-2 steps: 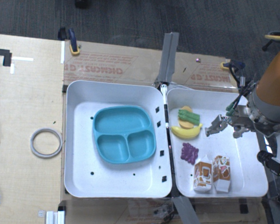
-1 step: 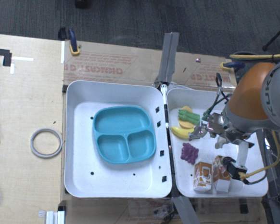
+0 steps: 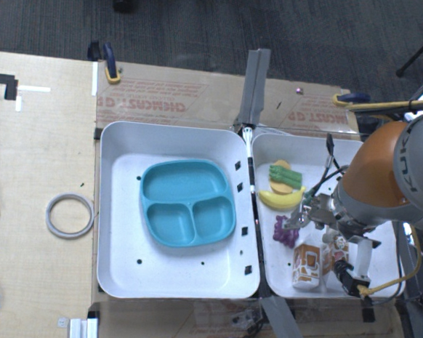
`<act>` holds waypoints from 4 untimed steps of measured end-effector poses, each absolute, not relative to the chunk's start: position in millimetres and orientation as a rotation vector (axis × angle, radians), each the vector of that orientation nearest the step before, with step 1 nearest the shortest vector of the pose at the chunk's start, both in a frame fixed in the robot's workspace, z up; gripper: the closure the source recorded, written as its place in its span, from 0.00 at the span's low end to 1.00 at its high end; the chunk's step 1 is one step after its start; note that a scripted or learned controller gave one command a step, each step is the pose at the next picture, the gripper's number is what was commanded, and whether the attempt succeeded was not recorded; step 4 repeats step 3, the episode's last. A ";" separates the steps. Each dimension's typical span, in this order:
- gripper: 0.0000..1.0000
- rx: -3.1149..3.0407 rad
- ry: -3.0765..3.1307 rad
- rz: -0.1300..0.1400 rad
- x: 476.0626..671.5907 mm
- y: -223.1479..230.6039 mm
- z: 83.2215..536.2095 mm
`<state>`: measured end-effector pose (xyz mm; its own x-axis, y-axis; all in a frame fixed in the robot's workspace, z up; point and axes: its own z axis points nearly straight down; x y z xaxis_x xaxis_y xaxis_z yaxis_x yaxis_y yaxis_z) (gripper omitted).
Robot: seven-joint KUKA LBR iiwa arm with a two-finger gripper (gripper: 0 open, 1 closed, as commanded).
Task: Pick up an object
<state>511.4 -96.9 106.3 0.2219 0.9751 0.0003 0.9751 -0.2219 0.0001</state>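
Hovering low in the right bin [image 3: 319,288], the hand [image 3: 322,226] sits just right of the purple grapes [image 3: 287,231], banana [image 3: 280,199] beyond; its spread is unclear.

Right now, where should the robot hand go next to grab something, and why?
Probably straight down a little. The gripper hangs over the right bin, close to the purple grapes and just below the banana. Nothing shows between its fingers, so it likely needs to lower onto the grapes before closing. The carton lies nearby too, so it should go carefully.
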 end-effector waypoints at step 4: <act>1.00 -2.549 -1.834 0.007 537.8 -55.7 219.3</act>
